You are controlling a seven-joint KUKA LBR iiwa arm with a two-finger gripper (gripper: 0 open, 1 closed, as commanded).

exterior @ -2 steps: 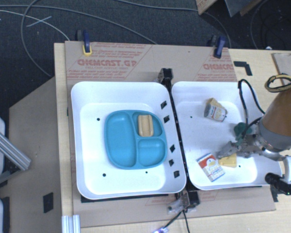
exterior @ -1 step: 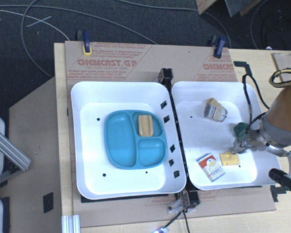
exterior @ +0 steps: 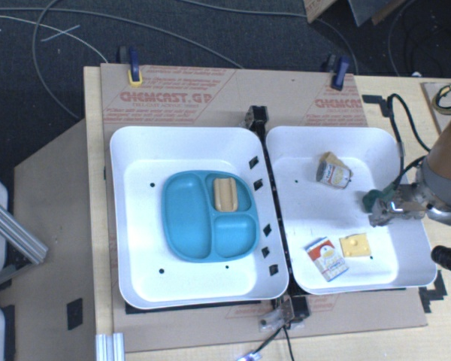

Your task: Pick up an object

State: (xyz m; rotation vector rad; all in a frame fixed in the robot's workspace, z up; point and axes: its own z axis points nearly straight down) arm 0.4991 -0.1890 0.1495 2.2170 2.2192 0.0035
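the tabletop (exterior: 98, 201) carries two white bins. the left bin (exterior: 128, 224) holds one blue divided plate (exterior: 188, 224) with one tan block (exterior: 225, 194) in its upper right compartment. the right bin (exterior: 308, 224) holds three loose items: one small tin can (exterior: 334, 171) lying tilted, one red-and-white packet (exterior: 326, 257), one yellow block (exterior: 355, 245). the hand (exterior: 377, 204) hangs over the right bin's right side; whether it is clenched cannot be told.

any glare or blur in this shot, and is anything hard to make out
Camera view: light is even and soft, shadows faint; the white bins run bright, nearly washed out on their walls. The blue tray and the tan block on it read clearly. The gripper at the right bin is small and slightly smeared, so its fingers are hard to resolve.
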